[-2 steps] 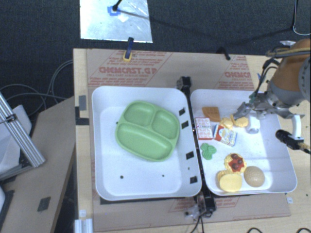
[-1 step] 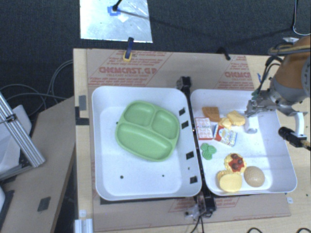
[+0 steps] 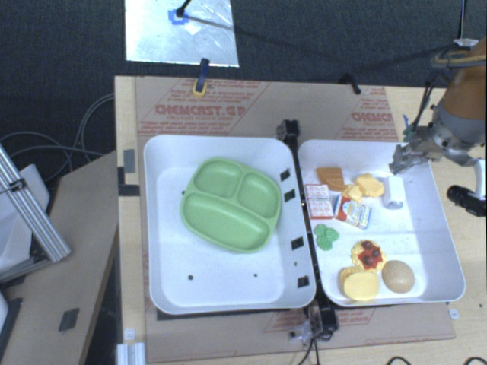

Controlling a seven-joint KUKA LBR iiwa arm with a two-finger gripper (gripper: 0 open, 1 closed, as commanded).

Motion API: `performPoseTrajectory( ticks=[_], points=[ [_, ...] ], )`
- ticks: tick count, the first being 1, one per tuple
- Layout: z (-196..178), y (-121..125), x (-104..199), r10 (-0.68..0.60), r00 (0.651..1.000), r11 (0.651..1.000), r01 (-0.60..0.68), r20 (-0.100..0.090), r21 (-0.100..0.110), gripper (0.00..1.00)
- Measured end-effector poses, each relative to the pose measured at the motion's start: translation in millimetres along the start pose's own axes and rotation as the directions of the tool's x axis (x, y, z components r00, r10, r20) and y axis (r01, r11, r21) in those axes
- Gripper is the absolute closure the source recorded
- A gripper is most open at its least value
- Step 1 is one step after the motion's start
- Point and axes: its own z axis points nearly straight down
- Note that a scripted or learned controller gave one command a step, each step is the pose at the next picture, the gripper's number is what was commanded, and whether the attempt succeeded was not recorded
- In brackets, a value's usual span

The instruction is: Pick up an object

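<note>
Several candidates: small toy foods clustered in the right bin [image 3: 426, 226], none lifted yet.
Nearest target: yellow piece [image 3: 370, 185], upper middle of right bin, just beside the orange wedge [image 3: 331, 177]; closest item to the gripper [image 3: 401, 162].
Handling guess: light, rigid plastic, smooth, may slip; pinch across the short sides.
Other options: round tan ball [image 3: 398, 275] likely rolls; printed packets [image 3: 354, 213] flat, hard to get under; green leaf [image 3: 326, 236] thin.
Gripper: over the right bin's upper right, above bare floor; apart or together, cannot tell, nothing seen between the tips.
Left bin [image 3: 163, 226]: holds green divided plate [image 3: 231, 204].
Surface: white bins on cardboard sheet [image 3: 228, 109], on a bench.
Room: dark carpet, foil square [image 3: 181, 23], cables at left.
</note>
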Motion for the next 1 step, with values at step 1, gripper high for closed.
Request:
performPoseTrajectory(
  ticks=[1],
  points=[
    [-55.1, 2.3, -0.4, -0.001, 1.000, 1.000, 0.001, 0.001, -0.001, 1.00]
  ],
)
